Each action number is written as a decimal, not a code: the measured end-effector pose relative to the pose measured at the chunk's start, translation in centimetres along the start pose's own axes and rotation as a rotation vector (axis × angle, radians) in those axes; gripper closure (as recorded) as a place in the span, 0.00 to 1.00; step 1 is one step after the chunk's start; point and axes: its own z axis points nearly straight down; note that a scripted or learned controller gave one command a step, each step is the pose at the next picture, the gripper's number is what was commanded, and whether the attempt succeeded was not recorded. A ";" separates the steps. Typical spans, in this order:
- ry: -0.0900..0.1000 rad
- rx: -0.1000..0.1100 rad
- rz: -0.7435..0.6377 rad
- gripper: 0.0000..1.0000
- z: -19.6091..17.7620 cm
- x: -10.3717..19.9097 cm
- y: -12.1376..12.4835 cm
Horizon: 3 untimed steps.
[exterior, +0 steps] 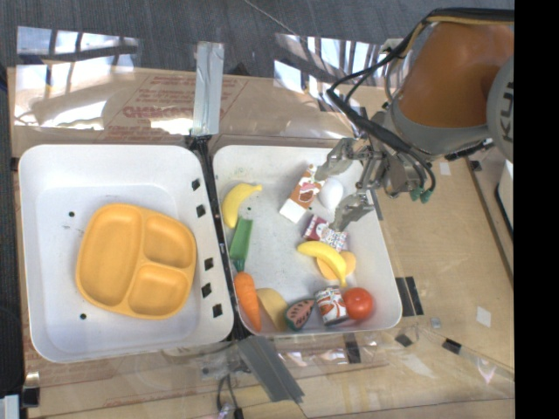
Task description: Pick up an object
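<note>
My pincer point(349, 184) hangs spread apart over the right bin's point(384, 260) upper right, a white egg point(332, 192) between its fingers; I'd close straight down there.

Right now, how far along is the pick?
Done: the gripper is inside the right bin, over the upper part of the toy pile. In hand: nothing visibly between its fingers; a white egg lies beside them. Left: grasp and lift an object.

Dark grey carpet point(131, 3) borders the cardboard-topped bench point(454, 260).
</note>
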 end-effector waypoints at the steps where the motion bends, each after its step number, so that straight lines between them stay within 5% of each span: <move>1: 0.011 -0.006 -0.186 0.00 17.1 -7.2 -1.9; 2: 0.002 -0.003 -0.183 0.00 19.2 -2.6 -3.2; 3: 0.002 -0.004 -0.434 0.00 19.1 0.5 -5.9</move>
